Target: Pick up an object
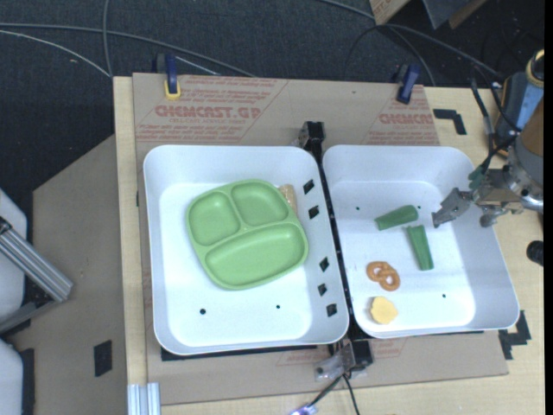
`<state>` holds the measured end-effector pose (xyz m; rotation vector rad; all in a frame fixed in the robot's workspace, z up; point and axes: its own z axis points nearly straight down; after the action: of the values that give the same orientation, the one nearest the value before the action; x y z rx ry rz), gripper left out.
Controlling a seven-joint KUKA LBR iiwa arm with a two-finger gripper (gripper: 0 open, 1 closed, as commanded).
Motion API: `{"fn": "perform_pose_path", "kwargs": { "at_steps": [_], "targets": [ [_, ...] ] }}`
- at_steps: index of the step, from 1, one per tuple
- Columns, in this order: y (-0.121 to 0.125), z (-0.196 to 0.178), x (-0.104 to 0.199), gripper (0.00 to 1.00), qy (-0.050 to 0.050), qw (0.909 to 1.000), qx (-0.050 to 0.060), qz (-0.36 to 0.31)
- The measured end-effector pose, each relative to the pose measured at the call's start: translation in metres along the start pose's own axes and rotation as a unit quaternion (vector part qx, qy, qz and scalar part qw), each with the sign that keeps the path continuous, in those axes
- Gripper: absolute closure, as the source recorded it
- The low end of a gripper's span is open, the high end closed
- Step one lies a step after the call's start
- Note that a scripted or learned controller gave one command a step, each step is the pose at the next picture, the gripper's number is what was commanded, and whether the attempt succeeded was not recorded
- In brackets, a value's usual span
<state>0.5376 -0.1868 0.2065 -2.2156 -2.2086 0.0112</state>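
The claw (471, 207) hangs over the right bin (484, 305), toward its upper right part, with its two fingers spread apart and nothing between them. The arm (523, 137) comes in from the right edge of the frame, the wrist lying roughly level and the fingers pointing leftward and slightly down into the bin.

The candidate things lie in the same bin: a green piece (397, 218) just left of the fingertips, a second green stick (421, 247) a little lower, a pretzel-shaped brown item (383, 275) toward the lower middle, and a yellow round piece (384, 310) near the bottom wall. The left bin (173, 318) carries a green divided plate (248, 233) with a small tan item (288, 199) at its upper right edge.

Risk from here, as a judgement: the two green pieces sit close together, so a descent between them could nudge both aside without closing on either. They also lie flat on a smooth floor and may slide or roll from under a finger. The claw is near the bin's right wall, and a low approach there could catch it.
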Motion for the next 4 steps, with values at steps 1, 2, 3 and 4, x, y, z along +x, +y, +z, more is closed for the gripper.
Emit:
{"fn": "perform_pose_path", "kwargs": {
  "at_steps": [1, 2, 3, 4],
  "targets": [
    [0.003, -0.007, 0.0, 0.0, -0.002, 1.0, -0.007, -0.002],
    [0.009, 0.054, -0.002, 0.0, -0.001, 1.0, -0.005, -0.001],
    [0.008, 0.097, -0.005, 0.0, -0.001, 1.0, -0.004, -0.001],
    [0.009, 0.123, -0.004, 0.0, -0.001, 1.0, -0.005, -0.002]
  ]
}}
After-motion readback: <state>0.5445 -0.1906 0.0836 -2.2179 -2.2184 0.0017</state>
